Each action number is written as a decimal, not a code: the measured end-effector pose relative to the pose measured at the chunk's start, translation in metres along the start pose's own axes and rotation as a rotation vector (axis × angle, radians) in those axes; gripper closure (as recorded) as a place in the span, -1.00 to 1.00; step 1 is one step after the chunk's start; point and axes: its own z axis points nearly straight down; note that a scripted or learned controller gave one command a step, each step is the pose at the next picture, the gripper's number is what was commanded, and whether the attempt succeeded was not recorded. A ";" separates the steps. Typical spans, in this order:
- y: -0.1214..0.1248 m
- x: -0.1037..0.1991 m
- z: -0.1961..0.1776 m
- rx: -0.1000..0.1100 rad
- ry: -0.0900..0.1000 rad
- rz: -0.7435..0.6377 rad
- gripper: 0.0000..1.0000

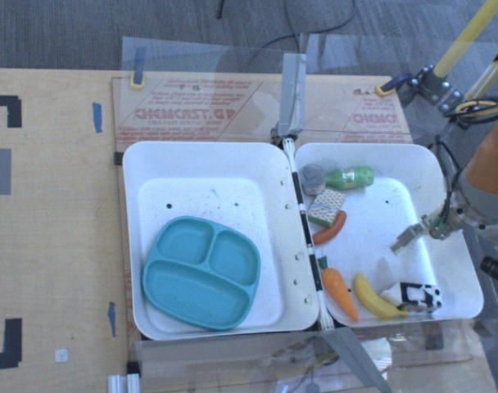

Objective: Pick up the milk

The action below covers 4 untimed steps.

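The small black-and-white cow-patterned milk carton [420,295] lies in the right white bin's [454,182] near corner, just beside a yellow banana [373,297]. The grey 2-finger gripper [414,234] hangs above the bin, apart from the milk — fingers seem slightly parted and empty, likely poised to descend.

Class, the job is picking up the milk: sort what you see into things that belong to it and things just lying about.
Belongs to the job:
milk carton
gripper

Just lying about:
banana
carrot
green bottle
teal plate
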 end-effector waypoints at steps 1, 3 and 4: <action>0.000 0.000 0.000 0.000 0.000 0.000 -1.00; -0.042 0.033 0.023 -0.005 -0.006 -0.003 -1.00; -0.030 0.062 0.023 -0.005 -0.006 0.252 -1.00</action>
